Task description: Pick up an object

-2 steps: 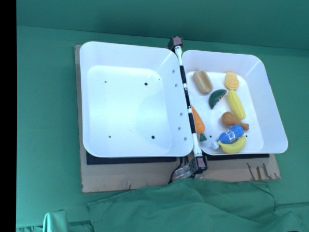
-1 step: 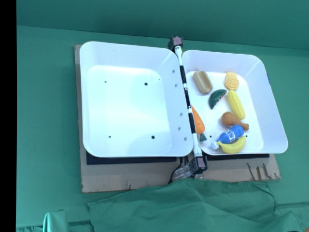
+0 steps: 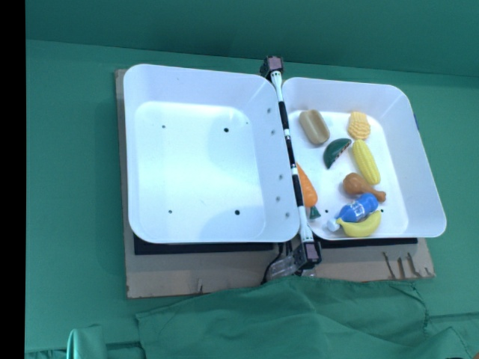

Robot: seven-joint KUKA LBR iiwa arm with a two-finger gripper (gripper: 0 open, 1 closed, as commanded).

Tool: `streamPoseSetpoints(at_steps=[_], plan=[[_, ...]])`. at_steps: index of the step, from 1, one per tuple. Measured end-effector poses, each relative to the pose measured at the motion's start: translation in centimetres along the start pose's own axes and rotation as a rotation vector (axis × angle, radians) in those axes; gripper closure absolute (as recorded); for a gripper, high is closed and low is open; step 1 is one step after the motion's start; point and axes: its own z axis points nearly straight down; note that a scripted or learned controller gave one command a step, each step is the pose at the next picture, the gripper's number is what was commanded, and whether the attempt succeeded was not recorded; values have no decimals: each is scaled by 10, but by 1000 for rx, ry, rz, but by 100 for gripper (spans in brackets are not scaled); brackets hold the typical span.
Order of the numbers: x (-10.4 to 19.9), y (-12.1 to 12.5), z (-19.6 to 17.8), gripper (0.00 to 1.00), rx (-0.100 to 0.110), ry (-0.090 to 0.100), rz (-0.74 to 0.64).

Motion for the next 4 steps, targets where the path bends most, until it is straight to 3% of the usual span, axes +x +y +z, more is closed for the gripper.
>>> streamPoseSetpoints(at_steps=[2,3,4], plan=[[0,0,-4,0,-1,0,0],[0,-2,-20,100,-12,-6,3],[0,-1,-20,0,-10,-5,2]])
